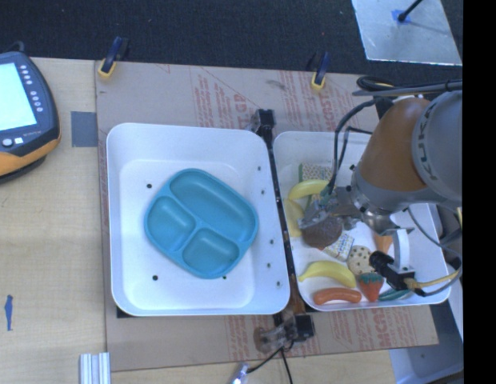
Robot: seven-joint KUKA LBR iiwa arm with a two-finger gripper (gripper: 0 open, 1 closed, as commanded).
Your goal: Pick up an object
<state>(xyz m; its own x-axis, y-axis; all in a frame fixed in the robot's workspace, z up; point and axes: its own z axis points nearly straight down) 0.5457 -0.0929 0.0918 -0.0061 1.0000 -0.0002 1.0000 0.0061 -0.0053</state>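
Arm [408, 154] comes in from right, over the right bin [290, 146]; gripper [324, 211] is low near that bin's left-centre, over a dark brown lump [322, 232]. Can't tell how wide it stands or if it has anything.

Right bin contents: yellow banana [306, 190] by the left wall, curved, long axis roughly left-right, tilting down to the left. 2nd banana [328, 272] near front edge, long axis left-right, right end dipping toward the front. Red-orange sausage-shaped item [338, 296] just in front of it, lying left-right along the front wall. Speckled cookie-like disc [359, 257] just beside banana 2. Green patterned item [314, 172] toward the back. Small clutter at front right corner, too jumbled to ID.

Left bin [120, 214]: one blue divided tray [202, 222], 3 compartments, about centred, rotated so corners aim at the bin's walls.

Handheld screen unit [16, 110] at bench's left edge.
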